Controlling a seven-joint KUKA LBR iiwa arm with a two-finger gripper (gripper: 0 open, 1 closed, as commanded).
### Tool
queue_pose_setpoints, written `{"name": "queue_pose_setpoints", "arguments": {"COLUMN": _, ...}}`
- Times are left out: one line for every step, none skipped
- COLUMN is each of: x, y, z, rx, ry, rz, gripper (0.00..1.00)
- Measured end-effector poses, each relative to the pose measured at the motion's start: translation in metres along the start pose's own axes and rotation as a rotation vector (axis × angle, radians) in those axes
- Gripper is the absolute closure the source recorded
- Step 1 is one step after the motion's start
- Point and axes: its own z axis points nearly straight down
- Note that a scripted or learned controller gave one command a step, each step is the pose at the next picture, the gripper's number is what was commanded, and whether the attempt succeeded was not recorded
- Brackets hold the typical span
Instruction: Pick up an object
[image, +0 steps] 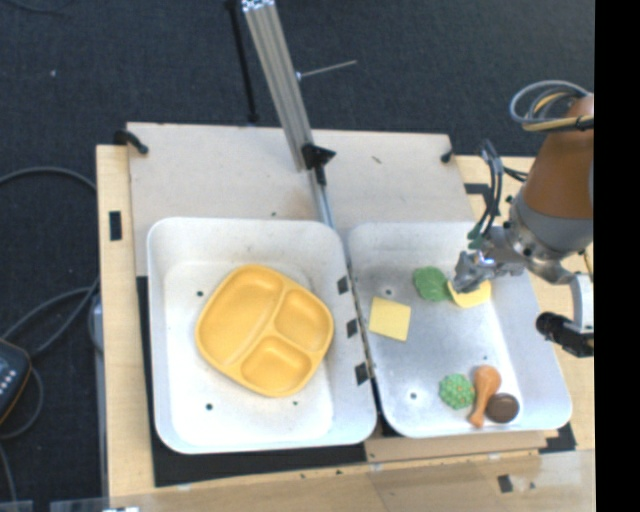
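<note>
Two shallow white bins sit side by side on the desk (230, 170). The left bin (180, 400) holds a yellow divided plate (264, 328), lying flat near its middle and turned at a slant to the bin's edges. The right bin (520, 340) holds the small things: a pale yellow square slab (390, 320) lies flat near the bin's left wall, a green round lump (431, 283) sits further back towards the middle, and at the near right corner a second green lump (456, 390) lies just beside a brown drumstick-shaped piece (483, 388), whose dark round end (502, 407) points towards the corner. The arm (556, 190) reaches in from the right, its orange band above a grey wrist, and the tool (470, 278) hangs low over the back part of the right bin, just to the right of the first green lump. A yellow piece (470, 294) shows directly under the tool's tip, touching or nearly touching it, but I cannot tell how far apart the tool's parts stand or whether the yellow piece is actually gripped. A slanted metal rail (285, 90) runs from the top of the view down to the gap between the bins.
</note>
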Motion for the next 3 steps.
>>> {"name": "queue_pose_setpoints", "arguments": {"x": -0.001, "y": 0.001, "z": -0.025, "rx": 0.004, "ry": 0.001, "rz": 0.0, "gripper": 1.0}}
{"name": "queue_pose_setpoints", "arguments": {"x": 0.045, "y": 0.0, "z": -0.026, "rx": 0.006, "ry": 0.003, "rz": -0.003, "gripper": 1.0}}
{"name": "queue_pose_setpoints", "arguments": {"x": 0.098, "y": -0.012, "z": -0.015, "rx": 0.007, "ry": 0.003, "rz": -0.003, "gripper": 1.0}}
